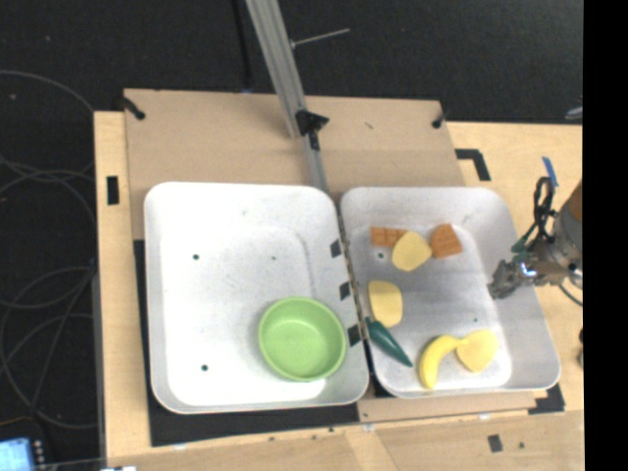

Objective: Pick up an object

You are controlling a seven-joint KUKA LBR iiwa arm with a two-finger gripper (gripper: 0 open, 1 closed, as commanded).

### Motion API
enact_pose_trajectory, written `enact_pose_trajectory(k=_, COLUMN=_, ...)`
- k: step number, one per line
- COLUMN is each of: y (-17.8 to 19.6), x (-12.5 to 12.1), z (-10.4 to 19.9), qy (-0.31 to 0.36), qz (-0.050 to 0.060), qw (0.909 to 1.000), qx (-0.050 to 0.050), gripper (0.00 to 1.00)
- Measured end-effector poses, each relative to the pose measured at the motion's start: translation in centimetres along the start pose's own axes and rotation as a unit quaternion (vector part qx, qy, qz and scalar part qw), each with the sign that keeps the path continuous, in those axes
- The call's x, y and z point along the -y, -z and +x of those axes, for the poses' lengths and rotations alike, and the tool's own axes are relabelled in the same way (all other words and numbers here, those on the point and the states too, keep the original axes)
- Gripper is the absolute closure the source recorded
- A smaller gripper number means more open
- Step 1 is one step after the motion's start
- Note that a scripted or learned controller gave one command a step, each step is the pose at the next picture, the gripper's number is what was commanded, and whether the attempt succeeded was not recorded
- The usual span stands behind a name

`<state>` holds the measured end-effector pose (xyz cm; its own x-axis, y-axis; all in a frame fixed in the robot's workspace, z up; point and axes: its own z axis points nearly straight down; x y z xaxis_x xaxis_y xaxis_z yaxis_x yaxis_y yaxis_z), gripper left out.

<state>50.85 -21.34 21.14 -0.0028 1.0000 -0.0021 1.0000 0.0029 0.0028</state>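
Hovering at the right rim of the right bin (510, 226), the end effector (510, 279) carries nothing that can be seen; whether it is open or closed cannot be told. The step looks like the approach, before any grasp. Nearest candidates lie inward in that bin: a yellow piece (477, 350) beside a banana (436, 360) near the front, another yellow piece (411, 251) between two orange blocks (444, 240). A green bowl (301, 337) sits in the left bin (186, 226) on the counter (113, 263). Next, it should move inward over one item, then descend.
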Motion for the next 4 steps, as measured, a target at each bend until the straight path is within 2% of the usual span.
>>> enact_pose_trajectory(k=1, y=4.7, x=-0.1, z=-0.1, qy=0.001, qz=0.0, qw=1.0, qx=0.0, gripper=1.0)
enact_pose_trajectory(k=2, y=3.4, x=-1.8, z=4.9, qy=0.002, qz=0.001, qw=1.0, qx=-0.001, gripper=1.0)
enact_pose_trajectory(k=4, y=4.6, x=-5.4, z=14.3, qy=0.003, qz=0.0, qw=1.0, qx=-0.002, gripper=1.0)
